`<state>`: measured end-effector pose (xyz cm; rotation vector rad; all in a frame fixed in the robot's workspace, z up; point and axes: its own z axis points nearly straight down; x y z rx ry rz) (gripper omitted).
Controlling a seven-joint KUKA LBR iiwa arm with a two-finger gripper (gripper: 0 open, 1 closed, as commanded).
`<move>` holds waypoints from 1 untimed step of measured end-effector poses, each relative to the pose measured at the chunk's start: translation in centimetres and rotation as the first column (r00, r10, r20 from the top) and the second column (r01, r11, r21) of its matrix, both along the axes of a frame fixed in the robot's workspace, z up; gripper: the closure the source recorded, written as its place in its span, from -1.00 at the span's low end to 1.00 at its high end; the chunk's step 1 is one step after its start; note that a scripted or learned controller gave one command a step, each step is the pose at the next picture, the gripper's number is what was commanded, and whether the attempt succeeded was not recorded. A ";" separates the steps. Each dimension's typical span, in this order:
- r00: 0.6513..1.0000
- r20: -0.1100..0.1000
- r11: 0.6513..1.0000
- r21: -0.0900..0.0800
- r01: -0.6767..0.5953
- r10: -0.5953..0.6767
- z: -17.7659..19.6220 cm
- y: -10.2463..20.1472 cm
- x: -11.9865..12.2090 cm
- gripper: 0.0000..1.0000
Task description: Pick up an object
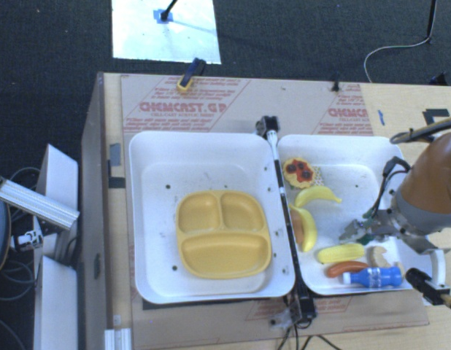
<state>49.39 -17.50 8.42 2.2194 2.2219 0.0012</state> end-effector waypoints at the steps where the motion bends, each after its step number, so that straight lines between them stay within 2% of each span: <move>1: 1.000 0.001 1.000 0.001 -0.003 0.003 0.0 7.3 7.1 -1.00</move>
